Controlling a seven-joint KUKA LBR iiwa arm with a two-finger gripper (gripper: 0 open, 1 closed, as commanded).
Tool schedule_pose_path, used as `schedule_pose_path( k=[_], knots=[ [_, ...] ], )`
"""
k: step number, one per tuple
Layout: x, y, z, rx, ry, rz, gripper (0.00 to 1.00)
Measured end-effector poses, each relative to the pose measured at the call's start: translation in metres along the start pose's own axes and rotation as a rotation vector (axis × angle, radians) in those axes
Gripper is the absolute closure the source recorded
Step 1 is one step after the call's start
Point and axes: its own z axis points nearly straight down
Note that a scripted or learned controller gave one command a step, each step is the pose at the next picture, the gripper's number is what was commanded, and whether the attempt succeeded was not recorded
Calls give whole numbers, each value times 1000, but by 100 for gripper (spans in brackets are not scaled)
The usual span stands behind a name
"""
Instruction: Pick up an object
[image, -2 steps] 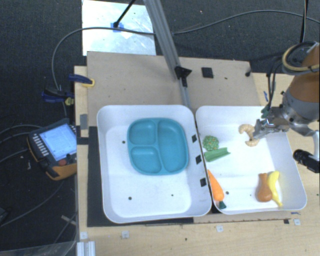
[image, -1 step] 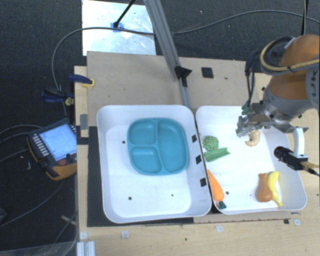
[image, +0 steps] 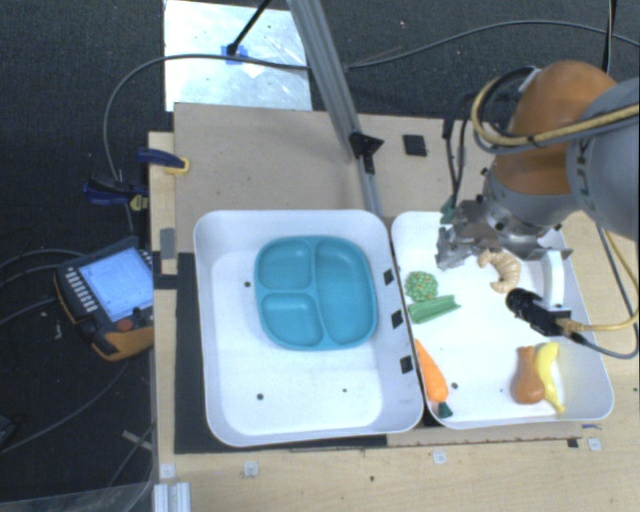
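Broccoli (image: 422, 285), a small green floret, lies near the left wall of the right bin (image: 480, 350), in its upper half. The gripper (image: 455, 247) hangs low over that bin's upper left corner, just above and to the right of the broccoli. A curved tan piece (image: 502, 265), perhaps a pastry or a prawn, lies just beside the gripper on its other side. Whether the gripper is open or closed cannot be made out from this angle, and nothing can be seen held in it.

The step in hand looks like the approach: the arm (image: 560, 110) has reached in from the right and is poised over the bin, with no pick made yet. Either the broccoli or the tan piece could be the target, since both are close. The next move calls for centring over one of them, descending to it, and closing around it alone.

A flat green pod (image: 433, 308) lies just below the broccoli, touching or nearly so, and could be caught in the same grasp. The bin wall beside the broccoli leaves little room on that side. A carrot (image: 430, 372) lies farther down along the same wall. A brown piece (image: 527, 378) and a banana (image: 549, 378) sit together in the lower right corner, well apart from the gripper. The left bin (image: 300, 390) holds a blue divided plate (image: 315, 292).
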Motion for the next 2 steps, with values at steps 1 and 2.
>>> schedule_pose_path(
  k=[1, 2],
  knots=[
    [57, -5, -8, 0, 0, 0, 100],
    [113, -16, -13, 1, 0, 1, 100]
  ],
)
